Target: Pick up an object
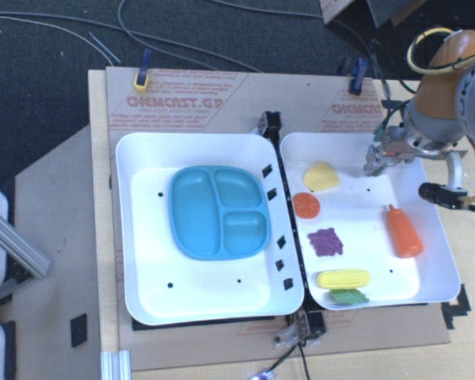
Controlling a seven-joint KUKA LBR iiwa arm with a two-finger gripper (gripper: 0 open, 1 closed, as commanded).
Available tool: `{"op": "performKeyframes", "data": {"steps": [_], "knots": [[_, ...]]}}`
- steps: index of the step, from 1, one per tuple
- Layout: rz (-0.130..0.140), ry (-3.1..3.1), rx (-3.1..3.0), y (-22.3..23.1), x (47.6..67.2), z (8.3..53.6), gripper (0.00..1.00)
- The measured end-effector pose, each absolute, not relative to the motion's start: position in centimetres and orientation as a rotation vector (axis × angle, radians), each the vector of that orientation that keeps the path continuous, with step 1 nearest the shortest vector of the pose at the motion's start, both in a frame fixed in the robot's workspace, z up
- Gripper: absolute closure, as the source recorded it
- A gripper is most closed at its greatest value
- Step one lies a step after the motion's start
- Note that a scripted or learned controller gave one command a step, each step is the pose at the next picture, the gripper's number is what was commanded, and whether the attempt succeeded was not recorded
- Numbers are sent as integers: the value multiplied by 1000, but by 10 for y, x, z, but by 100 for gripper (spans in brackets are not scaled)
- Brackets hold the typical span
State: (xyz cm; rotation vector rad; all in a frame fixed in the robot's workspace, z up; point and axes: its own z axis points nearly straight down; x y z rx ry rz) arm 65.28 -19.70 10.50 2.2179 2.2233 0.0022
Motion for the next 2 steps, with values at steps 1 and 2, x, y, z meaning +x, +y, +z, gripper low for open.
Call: {"op": "performKeyframes", "data": {"steps": [1,2], "knots": [[6,2217,2215,-201,664,165,100],[5,2219,2217,-194,658,217,100]]}}
